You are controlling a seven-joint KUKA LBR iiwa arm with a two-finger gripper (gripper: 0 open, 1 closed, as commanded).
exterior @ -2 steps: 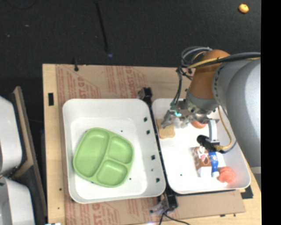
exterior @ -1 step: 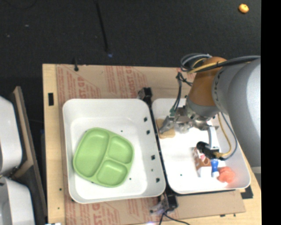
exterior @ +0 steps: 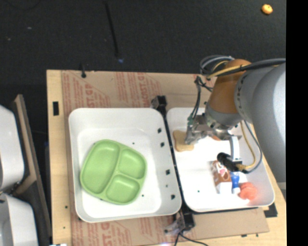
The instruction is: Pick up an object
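arm: grey, orange band above the wrist, reaches in from the right over the right bin (exterior: 202, 205)
gripper (exterior: 191, 136): low over the far-left part of the right bin, tip right at the tan block
gripper state: can't tell from here whether it's spread or pressed together; the wrist body hides the tip
hold: nothing visibly pinched
tan block (exterior: 181, 143): on the right bin's floor, against its left wall, near the far-left corner; the gripper overlaps its right side, contact unclear
brown-and-white packet (exterior: 221, 176): right bin, near-right part, well apart from the tan block
blue item (exterior: 235, 183): just beside the packet, on its right; too small to identify
red item (exterior: 248, 191): near-right corner of the right bin, next to the blue item
left bin (exterior: 77, 126): sits side by side with the right bin, rims touching along the middle
green plate (exterior: 114, 171): three compartments, flat on the left bin's floor, toward the near-left corner
bench (exterior: 110, 89): brown top with red print, carries both bins
small orange thing (exterior: 266, 8): on the dark floor beyond the bench's far-right corner
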